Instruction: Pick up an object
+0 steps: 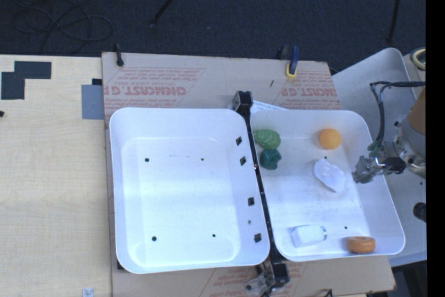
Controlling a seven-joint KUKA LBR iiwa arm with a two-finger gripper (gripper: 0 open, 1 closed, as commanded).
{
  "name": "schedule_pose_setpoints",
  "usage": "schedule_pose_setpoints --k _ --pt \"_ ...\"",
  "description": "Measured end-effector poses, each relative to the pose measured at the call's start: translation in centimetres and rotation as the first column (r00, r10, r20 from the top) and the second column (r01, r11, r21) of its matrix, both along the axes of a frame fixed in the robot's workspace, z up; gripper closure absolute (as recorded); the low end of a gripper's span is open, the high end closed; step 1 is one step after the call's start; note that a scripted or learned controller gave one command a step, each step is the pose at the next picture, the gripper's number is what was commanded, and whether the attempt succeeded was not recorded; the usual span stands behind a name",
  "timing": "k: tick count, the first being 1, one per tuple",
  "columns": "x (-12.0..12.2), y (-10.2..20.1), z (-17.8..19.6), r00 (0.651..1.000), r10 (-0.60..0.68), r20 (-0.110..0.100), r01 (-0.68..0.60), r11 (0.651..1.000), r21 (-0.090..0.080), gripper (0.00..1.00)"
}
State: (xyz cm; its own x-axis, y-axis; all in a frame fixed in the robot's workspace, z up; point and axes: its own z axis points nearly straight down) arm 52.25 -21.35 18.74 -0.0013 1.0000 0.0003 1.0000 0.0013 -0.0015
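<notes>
Hovering over the right rim of the right bin (379, 142), the gripper (366, 169) has nothing in it that I can make out, and from up here I honestly can't tell how it's set, it's just a small grey lump at the end of the wrist.

Closest thing to it is a white rounded object (329, 174), just beside it toward the bin's middle. Up and further in sits an orange ball (329, 138). Down the near side there's an orange flat piece (361, 244) by the corner and a white block (308, 234) next to that. Way across from the gripper, against the divider, are a green lump (267, 138) and a darker teal one (270, 158), touching each other.

If I were calling it, go for the white one: short reach, nothing crowding it. It looks smooth and rounded though, so I'd centre right over it and come straight down, or it'll squirt out sideways.

Arm-wise, it comes in from the right, wrist low at the bin edge, cable looping above it.
</notes>
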Motion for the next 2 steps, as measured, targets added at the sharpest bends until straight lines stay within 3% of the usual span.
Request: schedule_pose_setpoints --k 1,2 --pt "0.75 0.98 -2.24 1.000 0.000 -0.003 0.000 1.000 0.002 1.00" --pt "0.74 0.89 -2.13 1.000 -0.003 -0.001 0.003 1.000 0.001 0.00"
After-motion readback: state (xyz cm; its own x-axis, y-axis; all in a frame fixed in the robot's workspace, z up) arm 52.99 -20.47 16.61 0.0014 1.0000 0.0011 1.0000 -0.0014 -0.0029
